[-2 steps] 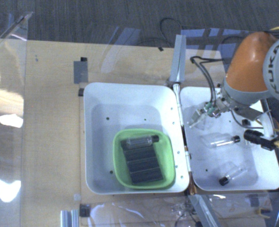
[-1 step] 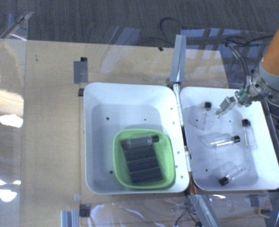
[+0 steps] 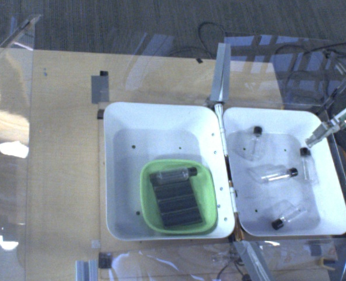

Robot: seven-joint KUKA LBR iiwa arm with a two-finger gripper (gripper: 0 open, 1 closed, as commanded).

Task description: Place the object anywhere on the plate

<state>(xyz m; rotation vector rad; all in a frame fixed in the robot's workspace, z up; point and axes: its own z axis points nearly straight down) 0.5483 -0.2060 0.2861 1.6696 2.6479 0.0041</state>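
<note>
A green plate [image 3: 206, 183] sits in the left bin [image 3: 123, 157], toward its front. On the plate lies a dark ribbed block [image 3: 177, 205], and a clear vial with a black cap [image 3: 175, 174] rests across the block's far end. Several more clear, black-capped vials lie scattered in the right bin [image 3: 331, 215], among them one near the back [image 3: 252, 143], one in the middle [image 3: 276, 175] and one at the front [image 3: 287, 216]. My gripper [image 3: 314, 138] hangs over the right bin's far right edge, just above another vial [image 3: 306, 164]. Nothing shows in its grasp.
A grey metal divider post [image 3: 221, 81] stands behind the seam between the bins. Cables [image 3: 304, 60] lie behind the right bin. The wooden bench [image 3: 44, 157] stretches to the left of the bins.
</note>
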